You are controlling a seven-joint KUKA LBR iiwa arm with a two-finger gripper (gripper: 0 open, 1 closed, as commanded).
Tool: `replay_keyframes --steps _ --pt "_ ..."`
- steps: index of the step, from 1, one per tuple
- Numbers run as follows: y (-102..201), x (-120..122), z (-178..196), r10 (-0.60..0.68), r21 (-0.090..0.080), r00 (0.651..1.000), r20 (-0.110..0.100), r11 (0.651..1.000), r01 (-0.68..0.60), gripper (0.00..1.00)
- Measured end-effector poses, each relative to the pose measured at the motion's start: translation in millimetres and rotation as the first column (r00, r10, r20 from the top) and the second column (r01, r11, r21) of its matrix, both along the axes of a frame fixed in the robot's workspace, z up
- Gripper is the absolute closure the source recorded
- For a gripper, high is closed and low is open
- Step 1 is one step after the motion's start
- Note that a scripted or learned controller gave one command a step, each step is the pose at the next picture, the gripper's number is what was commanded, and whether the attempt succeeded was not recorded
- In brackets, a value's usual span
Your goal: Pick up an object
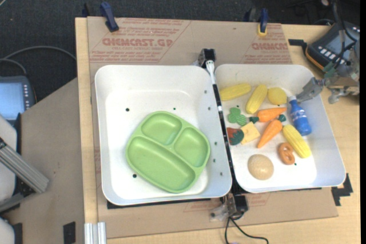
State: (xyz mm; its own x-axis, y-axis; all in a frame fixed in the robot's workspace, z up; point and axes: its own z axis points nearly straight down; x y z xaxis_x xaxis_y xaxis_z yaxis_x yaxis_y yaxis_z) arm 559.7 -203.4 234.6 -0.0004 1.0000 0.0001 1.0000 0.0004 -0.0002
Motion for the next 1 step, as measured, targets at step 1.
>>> replay_keyframes --steps 1 --pt "-13.6 42.6 -151.6 0.003 0.011 1.000 -0.004 1.000 -0.003 0.00"
